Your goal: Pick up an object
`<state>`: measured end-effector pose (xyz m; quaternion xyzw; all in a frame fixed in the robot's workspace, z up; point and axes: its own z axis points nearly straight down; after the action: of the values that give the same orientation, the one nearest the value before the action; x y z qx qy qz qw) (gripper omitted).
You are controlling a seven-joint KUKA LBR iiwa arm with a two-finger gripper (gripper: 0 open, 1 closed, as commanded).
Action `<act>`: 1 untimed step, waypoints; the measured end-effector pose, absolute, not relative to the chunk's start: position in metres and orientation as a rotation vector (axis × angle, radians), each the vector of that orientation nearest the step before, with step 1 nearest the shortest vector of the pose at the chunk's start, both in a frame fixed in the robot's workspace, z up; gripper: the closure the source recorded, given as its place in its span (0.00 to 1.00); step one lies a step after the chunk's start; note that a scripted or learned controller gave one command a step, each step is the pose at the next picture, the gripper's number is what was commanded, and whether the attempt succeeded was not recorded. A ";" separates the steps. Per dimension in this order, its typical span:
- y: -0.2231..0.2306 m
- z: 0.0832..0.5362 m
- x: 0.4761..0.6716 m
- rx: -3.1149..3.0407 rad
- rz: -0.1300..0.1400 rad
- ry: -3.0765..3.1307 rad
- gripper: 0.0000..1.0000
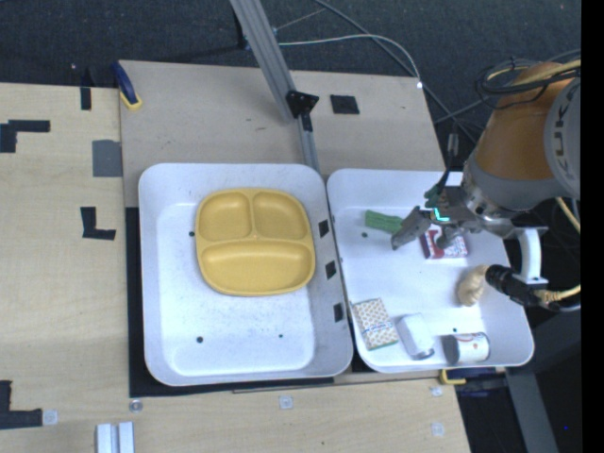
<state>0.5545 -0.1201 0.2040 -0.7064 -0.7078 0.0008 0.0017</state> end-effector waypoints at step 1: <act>-0.120 0.205 0.555 -2.218 0.001 -2.222 0.00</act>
<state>0.5549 -0.1201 0.2046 -0.7064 -0.7079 0.0004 0.0011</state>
